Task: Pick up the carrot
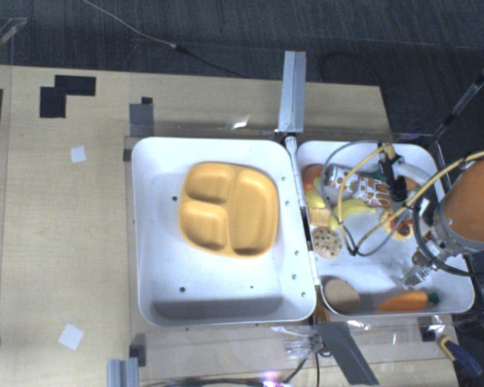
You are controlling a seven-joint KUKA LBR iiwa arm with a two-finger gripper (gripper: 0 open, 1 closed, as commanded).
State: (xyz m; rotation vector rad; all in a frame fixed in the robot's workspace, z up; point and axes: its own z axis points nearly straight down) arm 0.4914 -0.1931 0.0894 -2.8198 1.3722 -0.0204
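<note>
Slim orange carrot with a green stub end (pixel 404 301): lying flat at 5 o'clock in the right-hand shallow white bin (pixel 460 301), close along the near wall, long axis roughly parallel to that wall. Round tan bun-like item (pixel 342 293): just beside the carrot's pointed end, at 9 o'clock from it. Tool (pixel 420 271): poised at about 1 o'clock from the carrot, near but apart from it; finger state impossible to tell, being masked by yellow cables (pixel 363 236) and the orange-banded wrist (pixel 476 204). Nothing visibly clamped.

Left-hand white bin (pixel 149 297): carrying a yellow moulded compartment tray (pixel 229 208).

Likely faults from here:
- Finger striking the near bin wall on descent, owing to the carrot's closeness to it.
- Carrot rolling or sliding out of a pinch, owing to its tapered, smooth, round body.
- Contact with the bun-like item if approaching too far toward 9 o'clock.
- Cable loops snagging the clutter at 11 o'clock.
</note>
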